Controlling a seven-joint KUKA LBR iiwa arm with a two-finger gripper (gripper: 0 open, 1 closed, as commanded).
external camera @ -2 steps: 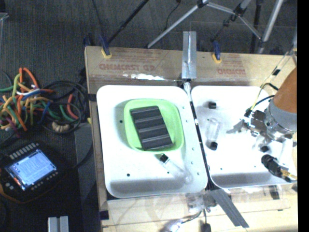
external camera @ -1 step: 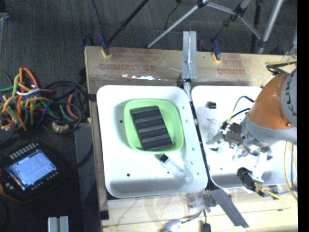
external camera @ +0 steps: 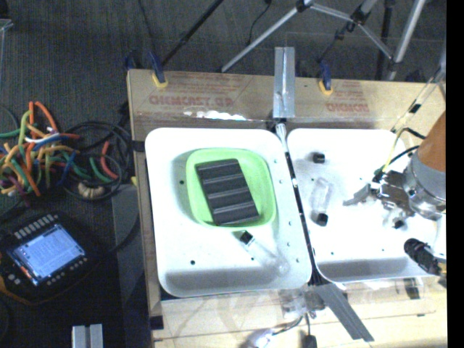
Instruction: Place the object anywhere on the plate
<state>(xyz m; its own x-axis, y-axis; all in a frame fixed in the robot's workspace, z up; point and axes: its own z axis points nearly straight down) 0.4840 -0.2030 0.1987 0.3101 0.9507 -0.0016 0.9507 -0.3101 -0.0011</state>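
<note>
A green plate (external camera: 267, 194) lies in the left bin (external camera: 163, 216). A dark grey ribbed block (external camera: 227, 191) rests flat on the plate's middle. Just off the plate's near edge lies a small clear bottle with a black cap (external camera: 255, 245). In the right bin (external camera: 348, 256) a clear vial with a black end (external camera: 320, 200) lies near the left wall, and a small black piece (external camera: 317, 156) sits farther back. My gripper (external camera: 365, 193) hangs low over the right bin, right of the vial and apart from it, with nothing visibly in it.
A metal divider (external camera: 284, 85) runs between the two bins at the back. Coloured cables (external camera: 43, 151) and a handheld screen unit (external camera: 45, 254) lie on the floor at left. Tripod legs (external camera: 319, 6) cross the top.
</note>
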